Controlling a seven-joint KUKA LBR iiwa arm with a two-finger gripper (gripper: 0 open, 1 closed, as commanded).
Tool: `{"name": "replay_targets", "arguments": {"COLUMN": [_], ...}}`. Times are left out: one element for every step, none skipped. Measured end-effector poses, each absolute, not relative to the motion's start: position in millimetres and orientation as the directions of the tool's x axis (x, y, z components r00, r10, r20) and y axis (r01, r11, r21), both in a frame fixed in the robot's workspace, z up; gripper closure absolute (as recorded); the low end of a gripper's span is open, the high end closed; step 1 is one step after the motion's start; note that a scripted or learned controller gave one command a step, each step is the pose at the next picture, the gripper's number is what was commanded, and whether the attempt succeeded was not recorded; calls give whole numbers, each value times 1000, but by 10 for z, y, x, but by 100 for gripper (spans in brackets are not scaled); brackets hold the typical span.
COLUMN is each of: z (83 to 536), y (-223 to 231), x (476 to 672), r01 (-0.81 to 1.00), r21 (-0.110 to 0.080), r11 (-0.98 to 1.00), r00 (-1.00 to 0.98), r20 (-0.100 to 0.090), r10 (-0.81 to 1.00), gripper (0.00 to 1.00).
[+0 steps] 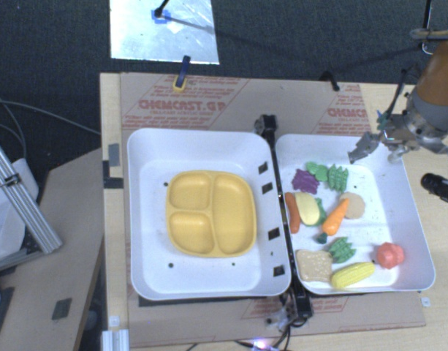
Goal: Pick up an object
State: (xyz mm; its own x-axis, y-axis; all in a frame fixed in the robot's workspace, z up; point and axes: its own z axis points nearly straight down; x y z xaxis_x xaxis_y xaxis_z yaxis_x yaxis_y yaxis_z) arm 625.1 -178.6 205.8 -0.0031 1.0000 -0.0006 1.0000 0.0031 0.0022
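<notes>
The right bin (414, 218) holds several toy foods: purple grapes (305, 179), green leafy pieces (332, 174), two orange carrots (291, 212) (335, 216), a pale yellow piece (308, 208), a beige piece (353, 205), a green sprig (341, 249), a slice of toast (314, 265), a corn cob (353, 273) and a red fruit (389, 254). My gripper (371, 156) hangs over the bin's far edge, above and right of the green pieces. Its fingers are spread and nothing is between them.
The left bin (147, 159) holds a yellow divided plate (211, 213). A black hinge strip (278, 218) runs between the bins. A silver sheet (164, 20) lies beyond the bench, and a metal frame (19, 203) stands at the left.
</notes>
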Motion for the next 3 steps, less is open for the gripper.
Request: {"name": "replay_targets", "arguments": {"z": [955, 1038, 1152], "y": [-1713, -2083, -2054], "x": [5644, 4892, 4947], "r01": [1000, 1000, 1000], "r21": [-12, -4, 5], "r11": [0, -6, 1], "r00": [0, 6, -1], "r20": [4, -1, -2], "r10": [1000, 1000, 1000], "gripper": [0, 0, 100]}}
